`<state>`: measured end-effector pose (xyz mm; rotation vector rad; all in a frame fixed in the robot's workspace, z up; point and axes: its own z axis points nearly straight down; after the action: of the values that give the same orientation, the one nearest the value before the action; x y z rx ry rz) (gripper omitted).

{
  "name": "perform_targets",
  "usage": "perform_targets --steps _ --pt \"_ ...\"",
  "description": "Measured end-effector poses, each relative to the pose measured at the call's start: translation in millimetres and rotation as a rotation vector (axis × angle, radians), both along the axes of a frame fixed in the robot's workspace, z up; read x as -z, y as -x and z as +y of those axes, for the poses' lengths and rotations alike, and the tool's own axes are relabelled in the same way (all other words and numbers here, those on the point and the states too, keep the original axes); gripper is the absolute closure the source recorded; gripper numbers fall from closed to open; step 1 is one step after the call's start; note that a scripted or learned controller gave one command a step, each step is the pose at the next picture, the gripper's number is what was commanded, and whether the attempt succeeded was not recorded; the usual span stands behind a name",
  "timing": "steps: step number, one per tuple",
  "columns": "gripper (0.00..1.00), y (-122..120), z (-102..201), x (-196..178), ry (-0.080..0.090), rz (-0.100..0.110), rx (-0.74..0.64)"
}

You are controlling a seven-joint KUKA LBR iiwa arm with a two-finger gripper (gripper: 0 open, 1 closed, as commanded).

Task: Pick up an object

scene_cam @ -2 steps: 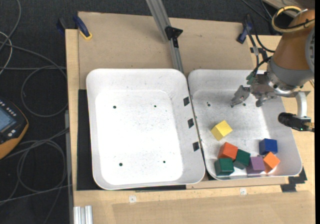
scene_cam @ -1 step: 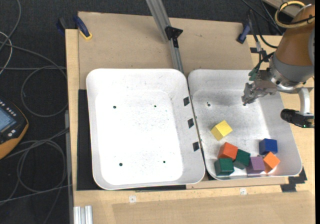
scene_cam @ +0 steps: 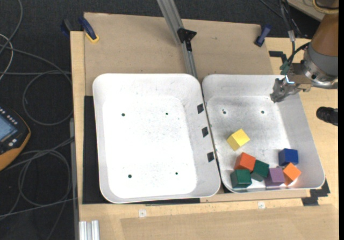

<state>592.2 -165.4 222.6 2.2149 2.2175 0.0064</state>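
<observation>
Gripper [scene_cam: 280, 92]: above the far right corner of the right bin [scene_cam: 303, 126], nothing between its tips; open or closed, impossible to tell.
Nearest object: yellow cube [scene_cam: 238, 139], alone, toward the near-left of the gripper, apart from it.
Cluster: near edge of the right bin, farther from the gripper; orange cube [scene_cam: 246, 161], two green cubes [scene_cam: 261, 169] [scene_cam: 241, 179], purple cube [scene_cam: 276, 176], second orange cube [scene_cam: 291, 172], blue cube [scene_cam: 288, 157], packed close together.
Long axis: none, cubes all alike.
Left bin [scene_cam: 107, 99]: only small dark dots on the floor.
Likely easiest target: the yellow cube, free on all sides.
</observation>
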Motion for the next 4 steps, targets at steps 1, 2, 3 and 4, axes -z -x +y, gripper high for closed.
perform_targets --steps 1,2,3,4 --pt "1.0 -2 0 -55 0.0 0.0 -0.001" --pt "1.0 8 43 -44 -0.005 0.01 -0.004" --pt "1.0 22 104 -46 -0.006 0.01 -0.006" --pt "1.0 35 152 -49 -0.006 0.01 -0.006"
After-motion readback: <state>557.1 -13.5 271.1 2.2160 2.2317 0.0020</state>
